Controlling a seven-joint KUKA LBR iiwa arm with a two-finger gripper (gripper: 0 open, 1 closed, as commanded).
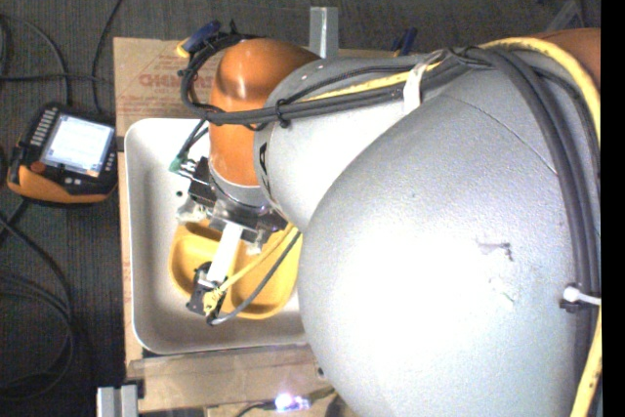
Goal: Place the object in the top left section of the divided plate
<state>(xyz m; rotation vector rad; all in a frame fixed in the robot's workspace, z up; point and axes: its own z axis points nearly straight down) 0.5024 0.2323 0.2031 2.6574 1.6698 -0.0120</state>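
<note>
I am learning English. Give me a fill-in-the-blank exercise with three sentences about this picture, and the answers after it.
1. The plate inside the white bin is ___ in colour.
2. The band above the wrist of the arm is ___.
3. In the camera view, the handheld controller with the lit screen lies to the ___ of the bin.

Missing words: yellow; orange; left.

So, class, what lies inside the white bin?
A yellow plate lies in the bin, its left edge showing. The arm covers the rest, so its sections and anything on them are hidden.
</note>
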